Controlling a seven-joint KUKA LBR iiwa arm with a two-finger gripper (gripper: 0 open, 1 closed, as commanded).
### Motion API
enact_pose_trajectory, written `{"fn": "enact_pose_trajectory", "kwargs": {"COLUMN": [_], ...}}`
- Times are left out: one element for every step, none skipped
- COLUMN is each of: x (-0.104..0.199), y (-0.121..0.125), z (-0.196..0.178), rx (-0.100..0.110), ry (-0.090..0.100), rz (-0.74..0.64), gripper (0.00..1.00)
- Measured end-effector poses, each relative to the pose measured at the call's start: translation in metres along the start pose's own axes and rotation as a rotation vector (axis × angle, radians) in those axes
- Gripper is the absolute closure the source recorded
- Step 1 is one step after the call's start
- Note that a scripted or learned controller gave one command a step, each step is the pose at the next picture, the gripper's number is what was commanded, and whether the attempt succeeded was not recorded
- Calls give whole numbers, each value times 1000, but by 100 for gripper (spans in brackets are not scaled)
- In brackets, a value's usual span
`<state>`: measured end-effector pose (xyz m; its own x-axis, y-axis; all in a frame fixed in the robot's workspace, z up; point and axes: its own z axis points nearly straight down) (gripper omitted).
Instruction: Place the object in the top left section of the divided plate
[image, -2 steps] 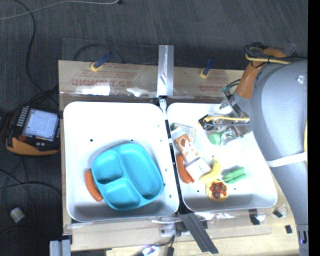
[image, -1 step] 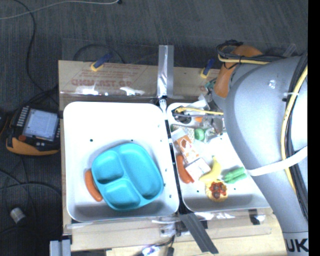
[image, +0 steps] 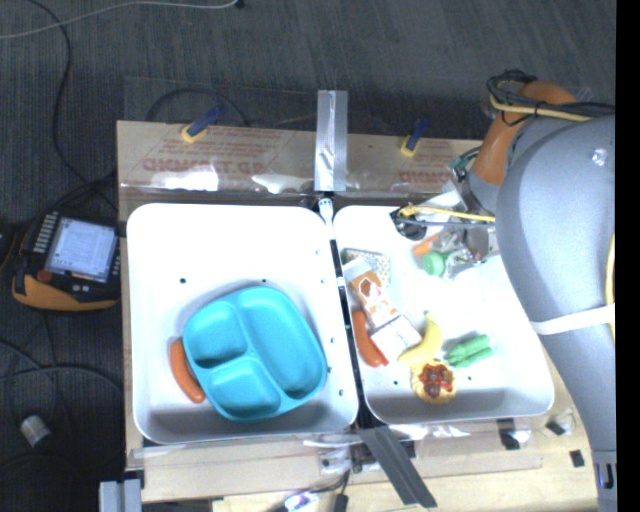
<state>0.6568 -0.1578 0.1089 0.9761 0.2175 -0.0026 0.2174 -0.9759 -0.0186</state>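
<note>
A blue divided plate (image: 257, 350) lies tilted in the left bin (image: 160, 250), with three sections and nothing in them. An orange sausage (image: 185, 371) lies against the plate's left edge. My gripper (image: 458, 243) hangs low over the back of the right bin (image: 520, 330), under the grey arm (image: 565, 220). A small green and orange toy (image: 431, 259) sits right at the gripper's left side; whether it is held is unclear.
The right bin also holds a white and orange carton (image: 378, 300), a red sausage (image: 368, 340) by the divider, a yellow banana (image: 425, 342), a green piece (image: 468, 350) and a red-yellow toy (image: 435, 381). A handheld screen device (image: 75, 255) lies left of the bench.
</note>
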Motion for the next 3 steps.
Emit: {"fn": "enact_pose_trajectory", "kwargs": {"x": [-11, -8, -8], "y": [7, -55, -56], "z": [5, 15, 6], "rx": [5, -15, -16], "ry": [-29, -13, -12], "rz": [14, 1, -3], "gripper": [0, 0, 100]}}
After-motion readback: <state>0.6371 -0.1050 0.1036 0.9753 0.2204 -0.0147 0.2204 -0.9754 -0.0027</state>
